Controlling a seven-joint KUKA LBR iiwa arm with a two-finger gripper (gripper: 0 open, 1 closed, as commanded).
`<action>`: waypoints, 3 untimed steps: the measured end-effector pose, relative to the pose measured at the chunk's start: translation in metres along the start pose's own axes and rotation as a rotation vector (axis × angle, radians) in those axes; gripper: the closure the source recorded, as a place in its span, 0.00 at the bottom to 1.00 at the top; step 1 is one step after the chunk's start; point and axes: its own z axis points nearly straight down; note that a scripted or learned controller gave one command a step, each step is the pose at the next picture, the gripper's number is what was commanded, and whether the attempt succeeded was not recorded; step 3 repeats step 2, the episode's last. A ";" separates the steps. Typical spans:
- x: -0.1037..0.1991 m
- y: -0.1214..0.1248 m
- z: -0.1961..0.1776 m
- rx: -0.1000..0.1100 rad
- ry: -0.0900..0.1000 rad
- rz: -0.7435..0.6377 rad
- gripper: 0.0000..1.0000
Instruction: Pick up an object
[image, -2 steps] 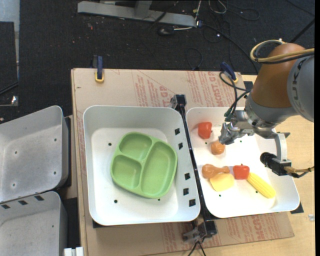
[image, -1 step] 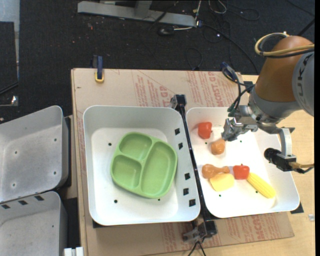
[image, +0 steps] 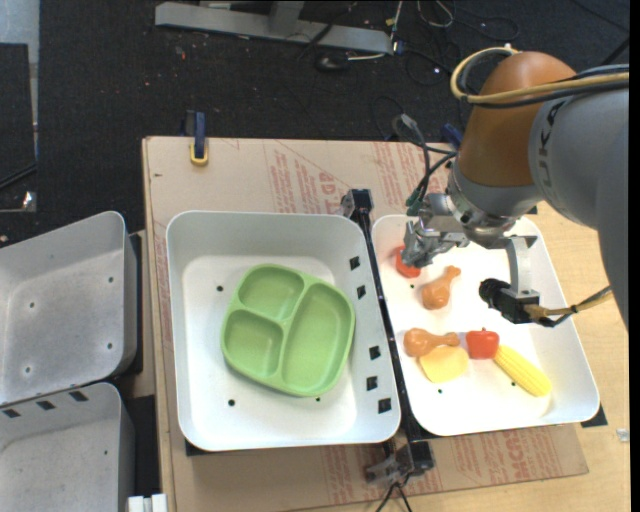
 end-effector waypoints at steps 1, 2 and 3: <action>0.050 0.015 -0.011 -0.001 0.000 0.001 1.00; 0.111 0.032 -0.008 0.000 0.000 0.000 1.00; 0.111 0.032 -0.008 0.000 0.000 0.000 1.00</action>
